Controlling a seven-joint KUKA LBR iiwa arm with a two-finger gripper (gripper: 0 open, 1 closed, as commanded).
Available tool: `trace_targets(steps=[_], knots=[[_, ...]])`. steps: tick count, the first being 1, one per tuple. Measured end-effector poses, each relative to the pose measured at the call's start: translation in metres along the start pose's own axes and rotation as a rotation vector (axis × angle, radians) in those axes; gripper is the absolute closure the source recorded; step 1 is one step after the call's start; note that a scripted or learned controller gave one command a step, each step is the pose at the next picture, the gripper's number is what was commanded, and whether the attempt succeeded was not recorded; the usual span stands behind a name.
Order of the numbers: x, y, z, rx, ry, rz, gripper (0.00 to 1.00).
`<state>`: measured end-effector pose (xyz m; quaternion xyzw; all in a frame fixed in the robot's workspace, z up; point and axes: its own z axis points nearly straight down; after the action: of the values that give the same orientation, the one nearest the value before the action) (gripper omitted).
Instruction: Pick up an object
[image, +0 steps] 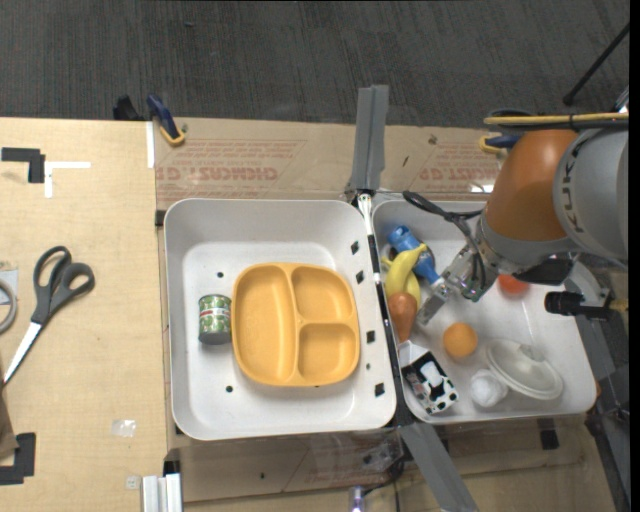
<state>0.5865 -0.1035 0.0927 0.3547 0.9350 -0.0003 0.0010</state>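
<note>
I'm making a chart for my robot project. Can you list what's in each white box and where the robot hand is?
left bin: yellow divided plate, small green can touching its left edge
right bin: banana, blue toy, orange ball, white bowl, black and white toy
gripper: low in the right bin, beside the banana
held: nothing seen between the fingers
bench: scissors

The left bin held a yellow tray with a small can touching it at nine o'clock. In the right bin, the gripper hung beside a banana, an orange at its six o'clock. Scissors lay on the bench.
</note>
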Motion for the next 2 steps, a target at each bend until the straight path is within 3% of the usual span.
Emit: trace_targets(steps=[1,2], knots=[[0.051,-0.041,0.0,0.0,-0.001,0.119,0.0],[-0.023,0.011,-0.001,-0.001,-0.003,-0.028,0.0]])
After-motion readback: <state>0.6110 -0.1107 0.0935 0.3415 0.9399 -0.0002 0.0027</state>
